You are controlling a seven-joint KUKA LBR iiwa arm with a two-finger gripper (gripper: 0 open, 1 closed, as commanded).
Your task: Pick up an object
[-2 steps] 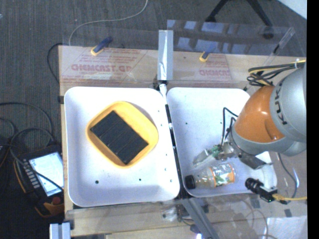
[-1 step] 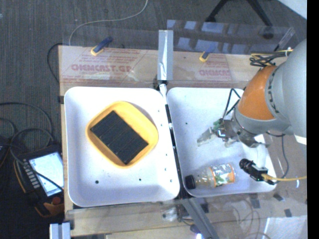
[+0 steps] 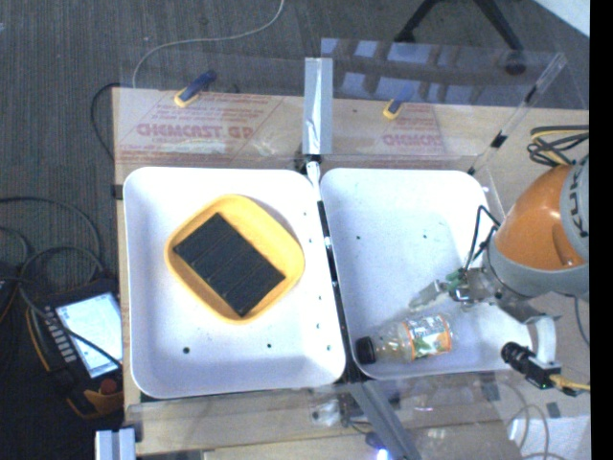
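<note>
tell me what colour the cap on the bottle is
Black, on the clear bottle lying in the right bin; camera view.

The counter carried two shallow white bins side by side. The left bin sat toward nine o'clock, the right bin toward three o'clock, their inner rims touching. Two yellow clamps stood along the twelve o'clock edge.

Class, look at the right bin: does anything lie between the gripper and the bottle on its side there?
Nothing visible does. The gripper hangs over the right bin, just above and right of the bottle, which lies along the bin's near edge, cap to the left. The bin floor between them is bare.
</note>
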